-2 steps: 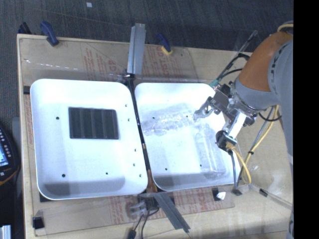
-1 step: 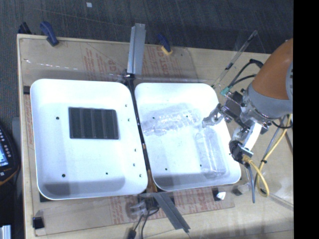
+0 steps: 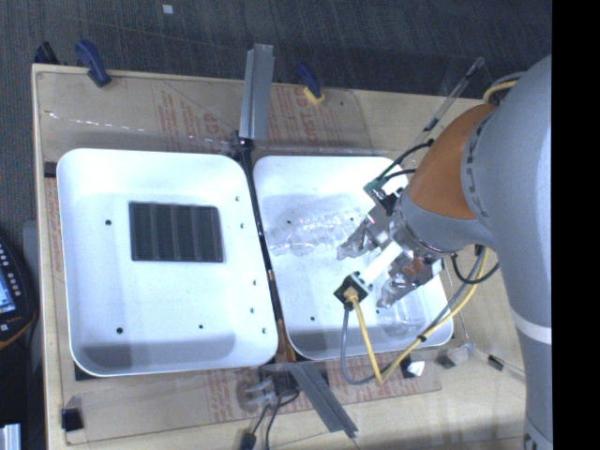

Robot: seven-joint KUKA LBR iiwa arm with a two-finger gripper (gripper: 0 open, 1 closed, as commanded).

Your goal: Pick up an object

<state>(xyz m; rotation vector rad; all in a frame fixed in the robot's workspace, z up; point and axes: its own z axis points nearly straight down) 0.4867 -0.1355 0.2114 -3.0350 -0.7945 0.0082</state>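
**Camera view: arm low in the right bin, nothing lifted yet**

Camera view shows a crumpled clear plastic object (image 3: 314, 228) lying on the floor of the right bin (image 3: 309, 340), in its upper middle part; it looks like a wrinkled transparent bag or wrapper, hard to make out against the white. Another clear shape may sit near the lower right of that bin, beneath the wrist hardware, but it is too faint to name. The end effector (image 3: 375, 242) sits just right of the plastic, possibly touching its edge; whether it is released or clenched I cannot tell, since cables and brackets hide its tip. By my judgement the pick is not done: the plastic rests on the bin floor, and a grasp and lift remain.

The left bin (image 3: 84, 251) holds a dark ribbed rectangular block (image 3: 176, 232) in its centre. Both bins stand on a pale wooden counter (image 3: 141, 111), with blue clamps (image 3: 92, 62) along the upper edge and dark flooring beyond.
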